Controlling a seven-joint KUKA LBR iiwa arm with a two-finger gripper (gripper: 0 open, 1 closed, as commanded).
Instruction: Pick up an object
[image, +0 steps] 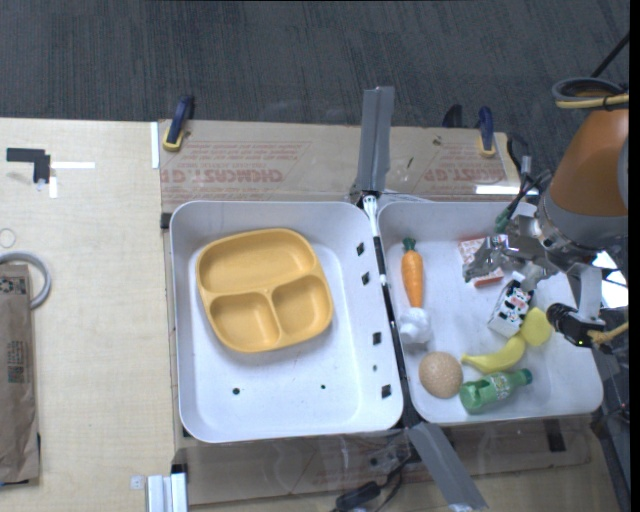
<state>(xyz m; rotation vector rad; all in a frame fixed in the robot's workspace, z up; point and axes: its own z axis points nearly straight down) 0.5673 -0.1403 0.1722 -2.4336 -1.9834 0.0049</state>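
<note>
The right bin (440, 225) holds several objects. A carrot (412, 277) lies near its left wall, with a small white lump (413, 322) below it. A tan ball (440, 373), a green bottle (494, 390) and a yellow banana (508, 346) sit along the front. A small black-and-white carton (510, 306) lies toward the right. My gripper (497, 256) hangs over the back right of this bin, right above a red-and-white packet (474, 250) that it partly hides. I see nothing lifted off the bin floor.
The left bin (200, 400) holds a yellow divided plate (264, 288). A grey divider post (376, 140) rises between the bins at the back. Blue clamps (180, 120) hold a cardboard sheet behind them. A brown paper bag (16, 370) lies at the far left.
</note>
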